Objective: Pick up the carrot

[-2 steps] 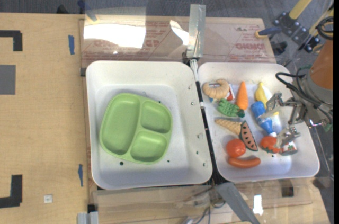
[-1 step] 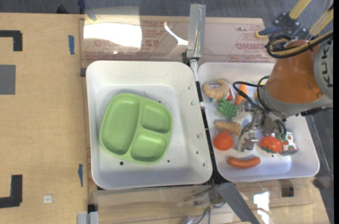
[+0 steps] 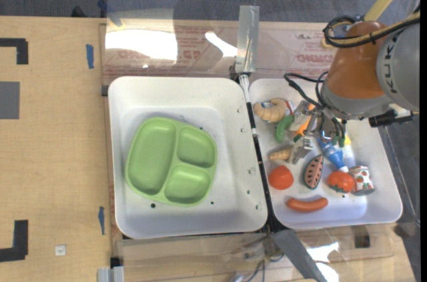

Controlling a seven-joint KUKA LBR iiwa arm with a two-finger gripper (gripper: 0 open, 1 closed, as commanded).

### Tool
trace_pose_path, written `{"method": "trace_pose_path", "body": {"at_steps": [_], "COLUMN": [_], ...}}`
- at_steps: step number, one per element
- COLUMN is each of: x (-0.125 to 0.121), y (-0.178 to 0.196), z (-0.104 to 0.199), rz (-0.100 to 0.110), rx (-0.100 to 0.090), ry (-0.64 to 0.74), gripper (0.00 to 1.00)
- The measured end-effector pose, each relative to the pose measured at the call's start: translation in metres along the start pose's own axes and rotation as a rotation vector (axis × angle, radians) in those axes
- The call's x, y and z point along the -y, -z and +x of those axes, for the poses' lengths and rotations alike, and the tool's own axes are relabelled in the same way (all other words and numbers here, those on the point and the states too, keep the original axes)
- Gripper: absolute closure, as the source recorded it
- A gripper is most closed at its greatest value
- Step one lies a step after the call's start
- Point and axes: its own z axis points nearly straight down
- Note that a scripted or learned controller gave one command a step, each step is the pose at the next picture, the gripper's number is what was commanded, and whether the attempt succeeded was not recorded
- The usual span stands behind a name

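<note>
Nearest the camera, along the bottom of the frame, runs the front edge of the desk (image 3: pixel 53 207), a pale wooden surface that spreads over the left side and carries black corner marks and bits of blue tape. On it sit two shallow white bins side by side. The left bin (image 3: pixel 133 91) fills the middle of the frame and holds a green divided plate (image 3: pixel 172 161) with three compartments, lying slightly toward the bin's left. The right bin (image 3: pixel 383 197) is in the right half of the frame and holds the small toy foods.

The arm (image 3: pixel 370 67) comes in from the upper right, grey with its orange band, black cables looping around the wrist. Its claw (image 3: pixel 308 134) reaches down into the upper middle of the right bin, amid the foods (whether it is open or closed cannot be told, nor whether it has hold of anything).

The carrot (image 3: pixel 303 124), orange with green at one end, lies right at the claw, in the upper middle of the right bin. A tan piece (image 3: pixel 269 110) lies at the bin's upper left. Lower down are a watermelon slice (image 3: pixel 313 172), a red tomato (image 3: pixel 281 177) to its left, a strawberry (image 3: pixel 341 181) to its right, and a sausage (image 3: pixel 307 204) nearest the bin's front wall.
</note>
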Motion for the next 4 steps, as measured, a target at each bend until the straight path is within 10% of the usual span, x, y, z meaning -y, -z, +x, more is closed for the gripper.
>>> {"method": "trace_pose_path", "body": {"at_steps": [1,2,3,4], "x": [-0.002,-0.002,-0.014,-0.016], "y": [0.014,0.012,0.0,0.014], "z": [-0.007,-0.005,0.003,-0.002], "rz": [0.0,0.0,-0.002,-0.004], "rx": [0.028,0.022,0.014,0.03], "ry": [0.001,0.001,-0.173,-0.17], "gripper": [1.0,0.0,0.0,1.0]}}
